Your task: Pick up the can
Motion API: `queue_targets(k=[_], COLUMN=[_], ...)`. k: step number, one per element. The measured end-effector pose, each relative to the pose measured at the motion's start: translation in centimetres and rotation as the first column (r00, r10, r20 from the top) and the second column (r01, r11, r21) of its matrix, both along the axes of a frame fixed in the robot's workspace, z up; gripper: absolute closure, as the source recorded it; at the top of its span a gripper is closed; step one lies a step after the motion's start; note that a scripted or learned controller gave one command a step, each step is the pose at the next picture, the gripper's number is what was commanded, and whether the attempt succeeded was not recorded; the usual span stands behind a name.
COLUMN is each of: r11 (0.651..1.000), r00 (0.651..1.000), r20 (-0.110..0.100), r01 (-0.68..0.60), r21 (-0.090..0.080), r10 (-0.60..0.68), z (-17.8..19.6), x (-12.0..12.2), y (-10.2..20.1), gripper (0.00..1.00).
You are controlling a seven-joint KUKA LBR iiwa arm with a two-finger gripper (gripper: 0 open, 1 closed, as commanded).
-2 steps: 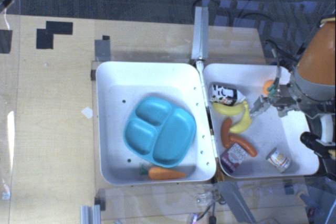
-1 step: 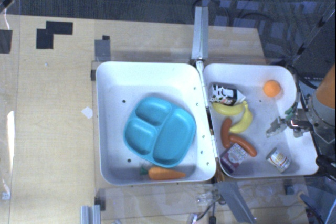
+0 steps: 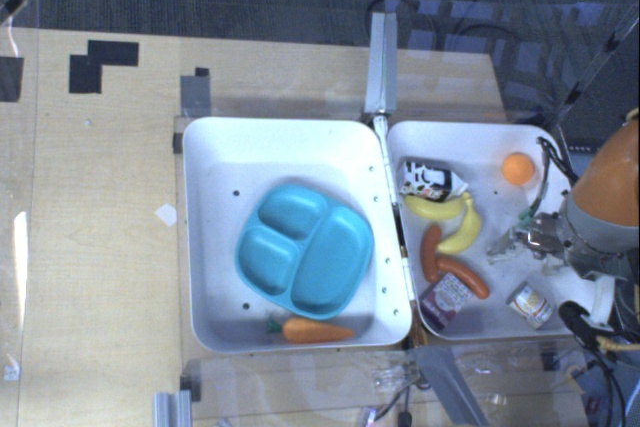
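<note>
The can lies on its side near the right bin's front right corner, just below the gripper, whose opening I cannot tell, so it should descend squarely across the can's body.

The arm enters as a rounded orange band above a grey wrist collar. Below the collar sits a white block, and dark cables loop from it, with another thin black cable curving along the upper side. The hand is bare silvery metal with small bracket-like parts, perhaps screws, though too blurred to be sure.
</note>
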State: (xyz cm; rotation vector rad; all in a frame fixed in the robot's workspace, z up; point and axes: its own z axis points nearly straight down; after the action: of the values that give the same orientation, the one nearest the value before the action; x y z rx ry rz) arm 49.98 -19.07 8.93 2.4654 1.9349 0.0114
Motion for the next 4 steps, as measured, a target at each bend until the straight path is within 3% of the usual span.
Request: queue_targets(k=[2,3,4], r11=[0.999,0.999,0.996], r00=[0.999,0.999,0.996], r20=[0.006,-0.003,-0.010], r01=[-0.045,-0.035,0.085], r21=[-0.003,-0.002,0.001], r10=[0.045,0.035,-0.085], z=[0.0,27.8,14.5], x=[-0.7,2.9,-0.2], y=[-0.6,-1.0,-0.6], gripper=[0.00,0.00,0.00])
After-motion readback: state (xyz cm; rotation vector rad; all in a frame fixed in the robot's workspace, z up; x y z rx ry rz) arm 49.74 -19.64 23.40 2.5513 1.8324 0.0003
